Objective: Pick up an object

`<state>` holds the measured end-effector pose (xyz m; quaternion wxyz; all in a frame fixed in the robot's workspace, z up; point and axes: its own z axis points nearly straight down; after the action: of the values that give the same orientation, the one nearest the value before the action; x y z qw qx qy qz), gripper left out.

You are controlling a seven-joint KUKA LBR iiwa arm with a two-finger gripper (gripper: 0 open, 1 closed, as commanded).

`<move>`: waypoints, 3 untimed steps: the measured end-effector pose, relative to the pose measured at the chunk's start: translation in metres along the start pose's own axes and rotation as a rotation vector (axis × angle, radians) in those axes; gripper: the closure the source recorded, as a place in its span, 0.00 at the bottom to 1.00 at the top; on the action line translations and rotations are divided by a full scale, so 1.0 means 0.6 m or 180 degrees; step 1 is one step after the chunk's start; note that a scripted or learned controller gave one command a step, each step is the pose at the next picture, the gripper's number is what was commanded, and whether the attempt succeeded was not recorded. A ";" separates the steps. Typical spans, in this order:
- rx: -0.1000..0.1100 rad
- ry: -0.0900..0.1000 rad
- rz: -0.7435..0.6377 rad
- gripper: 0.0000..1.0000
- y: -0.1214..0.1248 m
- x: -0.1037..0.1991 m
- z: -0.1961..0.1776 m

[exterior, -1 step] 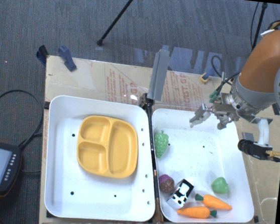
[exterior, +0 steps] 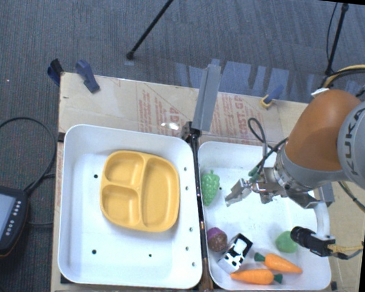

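Open gripper [exterior: 241, 191] hovers beside bumpy green grapes [exterior: 210, 186].

a divided plate [exterior: 141, 190] is lying in the middle of the left bin [exterior: 70, 254]. in the right bin [exterior: 231, 153], grapes [exterior: 210, 186] are sitting by the left wall, while two carrots [exterior: 265, 269] are lying along the front edge, right of a cow toy [exterior: 236, 253].
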<state>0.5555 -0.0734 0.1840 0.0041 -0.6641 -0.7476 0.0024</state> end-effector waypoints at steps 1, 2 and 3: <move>0.0017 0.0006 -0.0151 0.00 -0.072 -0.022 0.162; 0.0002 0.0005 -0.0131 1.00 -0.070 -0.024 0.142; 0.0003 0.0005 -0.0130 0.00 -0.070 -0.024 0.142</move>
<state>0.5149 -0.0927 0.0989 0.0051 -0.6487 -0.7610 0.0021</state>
